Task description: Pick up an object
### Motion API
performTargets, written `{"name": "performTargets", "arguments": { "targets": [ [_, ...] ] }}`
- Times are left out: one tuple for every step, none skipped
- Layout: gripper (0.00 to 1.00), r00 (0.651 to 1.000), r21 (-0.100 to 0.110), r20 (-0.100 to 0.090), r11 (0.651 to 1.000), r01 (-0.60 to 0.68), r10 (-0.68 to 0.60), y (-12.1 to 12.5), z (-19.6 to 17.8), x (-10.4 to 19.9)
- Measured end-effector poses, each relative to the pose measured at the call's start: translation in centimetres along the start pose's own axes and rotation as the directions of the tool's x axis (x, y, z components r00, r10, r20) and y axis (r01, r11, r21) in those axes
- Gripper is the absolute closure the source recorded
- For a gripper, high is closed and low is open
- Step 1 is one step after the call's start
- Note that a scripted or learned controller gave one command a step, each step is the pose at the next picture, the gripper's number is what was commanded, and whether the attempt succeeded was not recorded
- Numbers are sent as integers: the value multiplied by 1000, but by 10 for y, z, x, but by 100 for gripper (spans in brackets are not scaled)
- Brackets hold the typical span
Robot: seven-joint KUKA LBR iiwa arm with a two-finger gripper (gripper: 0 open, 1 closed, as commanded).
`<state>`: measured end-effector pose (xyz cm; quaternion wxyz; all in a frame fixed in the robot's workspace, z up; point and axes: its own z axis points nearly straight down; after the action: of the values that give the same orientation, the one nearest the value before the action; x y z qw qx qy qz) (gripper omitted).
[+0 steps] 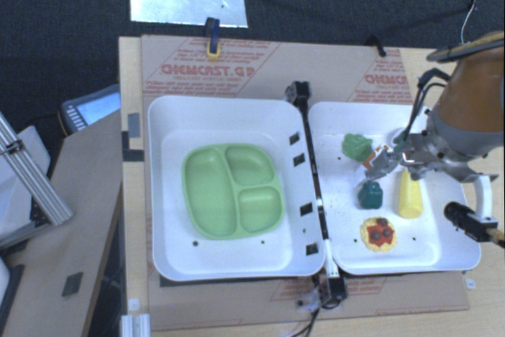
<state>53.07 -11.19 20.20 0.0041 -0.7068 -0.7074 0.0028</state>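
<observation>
The gripper is seen low in the right bin, among a green toy, a dark teal piece, a yellow block and a small pizza. Whether anything is held cannot be told. A green tray lies in the left bin.

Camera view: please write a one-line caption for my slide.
Gripper hovers among toy foods in the right bin; green tray fills the left.
</observation>
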Motion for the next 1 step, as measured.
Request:
{"name": "performTargets", "arguments": {
  "targets": [
    [0,1000,-11,2,1000,2,-2,3,-5,0]
  ]
}}
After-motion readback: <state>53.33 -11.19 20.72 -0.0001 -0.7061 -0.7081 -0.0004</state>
